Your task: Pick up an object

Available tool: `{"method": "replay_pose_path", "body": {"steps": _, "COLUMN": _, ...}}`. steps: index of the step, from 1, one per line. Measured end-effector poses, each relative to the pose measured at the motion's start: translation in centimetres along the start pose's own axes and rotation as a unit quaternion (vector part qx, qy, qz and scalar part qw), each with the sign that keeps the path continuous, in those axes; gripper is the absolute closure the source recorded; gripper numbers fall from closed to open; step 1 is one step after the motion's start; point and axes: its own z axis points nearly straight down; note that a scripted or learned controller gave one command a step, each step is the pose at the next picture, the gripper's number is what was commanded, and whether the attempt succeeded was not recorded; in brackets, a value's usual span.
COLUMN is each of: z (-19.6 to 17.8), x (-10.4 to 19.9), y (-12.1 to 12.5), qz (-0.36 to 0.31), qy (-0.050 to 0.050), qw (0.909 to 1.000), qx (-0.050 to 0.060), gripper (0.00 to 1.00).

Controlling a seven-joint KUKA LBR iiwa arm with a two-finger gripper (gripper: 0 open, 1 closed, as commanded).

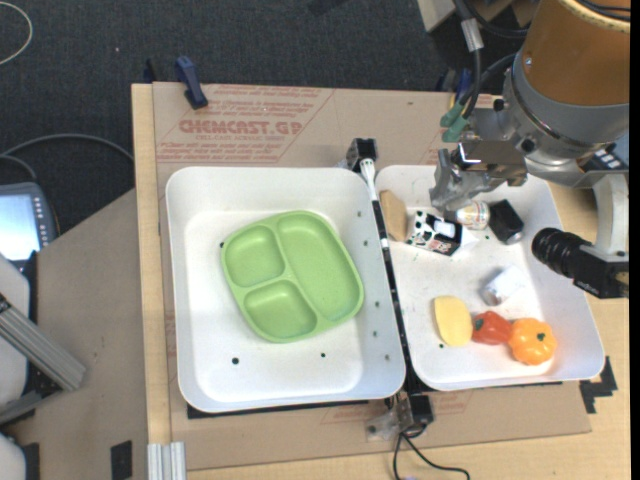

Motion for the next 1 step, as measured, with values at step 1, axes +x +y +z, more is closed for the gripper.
{"method": "replay_pose_path", "body": {"steps": 1, "z": 12.82, "x": 1.64, "y": 0.72, "qz": 0.002, "qy": -0.003, "qw": 0.9998, "qx": 0.017, "gripper": 1.0}}
